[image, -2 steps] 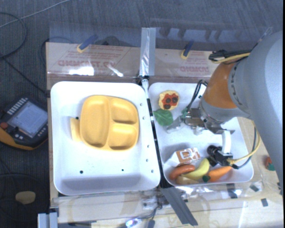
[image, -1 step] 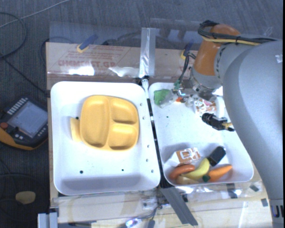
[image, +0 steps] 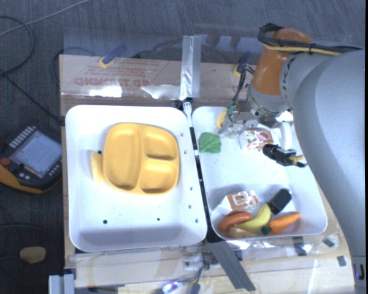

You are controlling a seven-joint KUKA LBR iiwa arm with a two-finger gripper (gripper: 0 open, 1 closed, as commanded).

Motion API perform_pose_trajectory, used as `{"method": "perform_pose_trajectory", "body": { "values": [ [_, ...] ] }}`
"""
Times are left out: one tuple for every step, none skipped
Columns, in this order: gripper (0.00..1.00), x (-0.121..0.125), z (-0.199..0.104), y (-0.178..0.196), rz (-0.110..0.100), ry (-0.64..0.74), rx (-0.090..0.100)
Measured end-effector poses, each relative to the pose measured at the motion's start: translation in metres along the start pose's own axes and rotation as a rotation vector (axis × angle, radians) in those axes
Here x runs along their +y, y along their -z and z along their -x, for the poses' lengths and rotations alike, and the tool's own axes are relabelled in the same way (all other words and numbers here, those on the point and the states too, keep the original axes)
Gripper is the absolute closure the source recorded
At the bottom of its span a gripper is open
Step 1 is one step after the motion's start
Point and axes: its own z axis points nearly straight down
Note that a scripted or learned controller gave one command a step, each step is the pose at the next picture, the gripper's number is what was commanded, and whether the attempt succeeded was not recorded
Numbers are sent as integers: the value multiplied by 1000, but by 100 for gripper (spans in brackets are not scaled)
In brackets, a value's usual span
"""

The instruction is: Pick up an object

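Banana [image: 258, 217], carrot [image: 284, 222] nearest | green leaf [image: 210, 143] beside tool [image: 238, 119] | tool state: cannot tell

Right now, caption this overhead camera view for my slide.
Robot claw hovers at the right bin's far end; yellow divided plate sits in the left bin.

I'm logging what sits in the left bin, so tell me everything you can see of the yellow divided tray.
The yellow divided tray looks like glossy moulded plastic with rounded corners. It has three compartments: one long one on its left and two smaller ones on its right, split by raised ridges. It lies flat and a little skewed in the upper middle of the left bin, resting on the bin's white floor. A paler yellow edge shows at its left side; I cannot tell what that is.
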Motion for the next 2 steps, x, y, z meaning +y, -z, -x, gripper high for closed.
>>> {"method": "perform_pose_trajectory", "body": {
  "values": [
    [100,-31,-38,85,-5,-89,6],
    [100,-3,-9,84,-4,53,4]
  ]
}}
